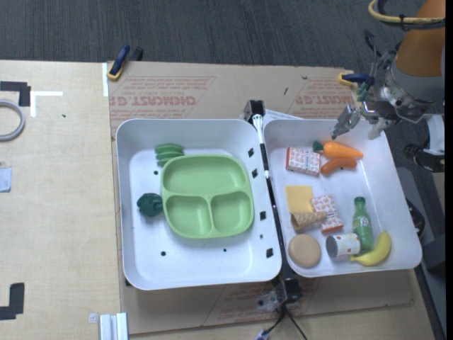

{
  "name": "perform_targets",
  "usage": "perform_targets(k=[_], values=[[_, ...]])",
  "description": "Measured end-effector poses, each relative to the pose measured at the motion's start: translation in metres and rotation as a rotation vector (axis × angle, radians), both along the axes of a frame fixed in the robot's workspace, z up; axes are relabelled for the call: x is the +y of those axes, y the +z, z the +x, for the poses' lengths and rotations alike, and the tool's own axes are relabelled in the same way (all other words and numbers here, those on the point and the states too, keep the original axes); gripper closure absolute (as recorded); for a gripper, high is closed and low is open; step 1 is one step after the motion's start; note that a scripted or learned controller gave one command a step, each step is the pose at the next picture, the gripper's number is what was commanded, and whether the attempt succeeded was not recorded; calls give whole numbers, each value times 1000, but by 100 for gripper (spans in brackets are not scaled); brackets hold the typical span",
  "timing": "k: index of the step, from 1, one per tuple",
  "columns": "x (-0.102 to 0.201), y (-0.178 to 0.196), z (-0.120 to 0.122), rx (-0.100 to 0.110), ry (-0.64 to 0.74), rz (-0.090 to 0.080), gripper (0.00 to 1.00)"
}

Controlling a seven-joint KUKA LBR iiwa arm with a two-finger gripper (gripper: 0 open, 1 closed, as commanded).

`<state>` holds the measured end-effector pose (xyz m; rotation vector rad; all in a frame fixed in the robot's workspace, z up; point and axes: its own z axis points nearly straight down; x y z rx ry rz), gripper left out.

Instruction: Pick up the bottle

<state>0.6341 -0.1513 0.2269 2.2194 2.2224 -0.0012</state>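
Note:
The bottle (362, 222) is small and green with a pale label. It stands in the right bin (396, 183) near the front right corner, between a white can (344, 246) and a yellow banana (375, 251). My gripper (358, 125) hangs over the far edge of the right bin, just above an orange carrot (341, 155). It is open, with nothing between its fingers (344, 124). The bottle lies well to the front of the gripper, apart from it.
The right bin also holds a red-and-white cracker pack (303, 160), a cheese slice (299, 197), a sandwich piece (308, 220), a wafer (330, 213) and a round bun (304, 251). In the left bin (134, 261) lie a green divided plate (207, 195), broccoli (149, 204) and a pea pod (169, 151).

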Motion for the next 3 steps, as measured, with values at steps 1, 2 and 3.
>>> perform_targets(k=[1,2,3], values=[[-44,-134,-40,0,-89,0,0],[-45,-125,-39,-1,-90,-1,100],[-36,7,-108,0,189,0,100]])
